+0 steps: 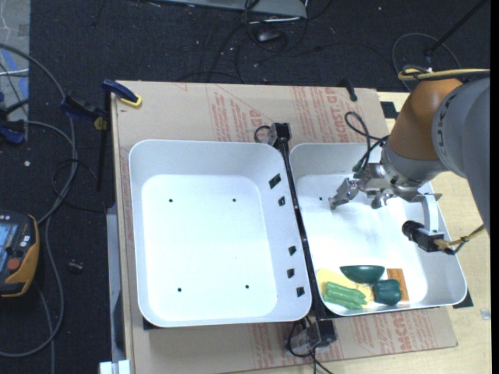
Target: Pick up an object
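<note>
Green objects [345,294] huddle in the right bin's [355,156] near corner, toward the camera from my gripper [352,192], which hangs spread wide and empty over the bin's far half

Dark speckled floor [195,45] (strewn with cables [47,142]) surrounds a cardboard-topped bench [234,107].

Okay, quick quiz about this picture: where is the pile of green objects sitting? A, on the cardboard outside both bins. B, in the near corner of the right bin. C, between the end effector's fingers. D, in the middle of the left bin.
B: the green objects lie clustered at the near edge of the right bin, while the end effector hangs apart from them over the bin's far part.
</note>
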Motion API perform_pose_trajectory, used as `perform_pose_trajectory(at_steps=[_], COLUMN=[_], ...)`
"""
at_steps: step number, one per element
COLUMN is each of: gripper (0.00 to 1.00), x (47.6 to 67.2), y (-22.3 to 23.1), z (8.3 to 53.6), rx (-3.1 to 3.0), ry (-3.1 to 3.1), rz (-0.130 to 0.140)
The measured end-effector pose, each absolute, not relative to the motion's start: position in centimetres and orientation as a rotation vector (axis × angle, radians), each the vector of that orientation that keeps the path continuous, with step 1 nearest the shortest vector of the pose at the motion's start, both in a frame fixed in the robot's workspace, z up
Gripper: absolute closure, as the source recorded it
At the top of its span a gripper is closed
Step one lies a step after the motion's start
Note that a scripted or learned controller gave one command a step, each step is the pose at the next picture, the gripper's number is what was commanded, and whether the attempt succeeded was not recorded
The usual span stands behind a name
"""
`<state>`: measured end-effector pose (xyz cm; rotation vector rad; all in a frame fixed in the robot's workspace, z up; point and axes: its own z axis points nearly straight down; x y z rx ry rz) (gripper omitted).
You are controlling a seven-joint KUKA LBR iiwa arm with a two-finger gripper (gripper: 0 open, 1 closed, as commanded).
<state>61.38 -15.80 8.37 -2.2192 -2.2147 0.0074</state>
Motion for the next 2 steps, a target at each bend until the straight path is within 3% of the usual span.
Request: perform_pose_trajectory(at_steps=[1,2], gripper=[0.0,0.0], x=[54.9,53.9], y=[-21.0,-18.8], z=[8.8,8.8], rx=[-2.228,-2.156], ry=[-2.215,-2.284], rz=[0.003,0.0])
